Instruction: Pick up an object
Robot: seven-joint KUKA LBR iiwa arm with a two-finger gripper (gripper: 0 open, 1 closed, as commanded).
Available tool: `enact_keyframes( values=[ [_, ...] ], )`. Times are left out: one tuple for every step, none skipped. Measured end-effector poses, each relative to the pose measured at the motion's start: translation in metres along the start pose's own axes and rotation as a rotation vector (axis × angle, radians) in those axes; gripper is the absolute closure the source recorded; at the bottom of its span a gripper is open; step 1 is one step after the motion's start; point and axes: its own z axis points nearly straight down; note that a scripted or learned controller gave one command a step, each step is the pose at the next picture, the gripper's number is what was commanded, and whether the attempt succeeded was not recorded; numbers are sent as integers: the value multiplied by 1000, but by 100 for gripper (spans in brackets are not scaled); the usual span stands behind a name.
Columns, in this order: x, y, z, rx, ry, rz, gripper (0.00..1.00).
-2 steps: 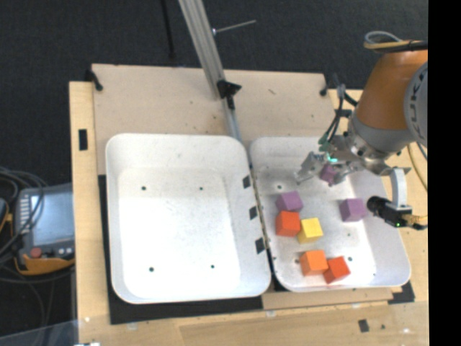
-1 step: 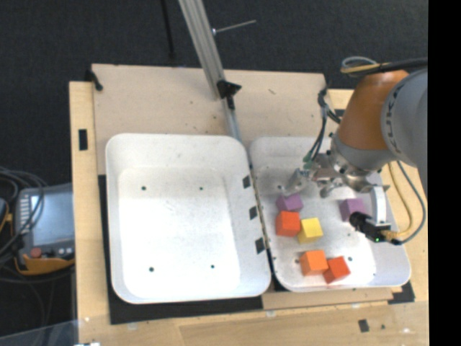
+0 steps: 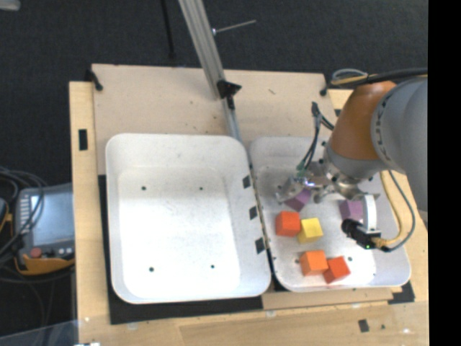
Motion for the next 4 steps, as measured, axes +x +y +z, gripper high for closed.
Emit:
enact_keyframes(
  values=[
    [-2,1,-10,-3,0,8,100],
    [-10,-3,-70,-6,-3,5,100],
    [-12,-1,-125,-8,-3,-2,100],
    [-13,1,-172,-7,-2,-4,100]
  ],
)
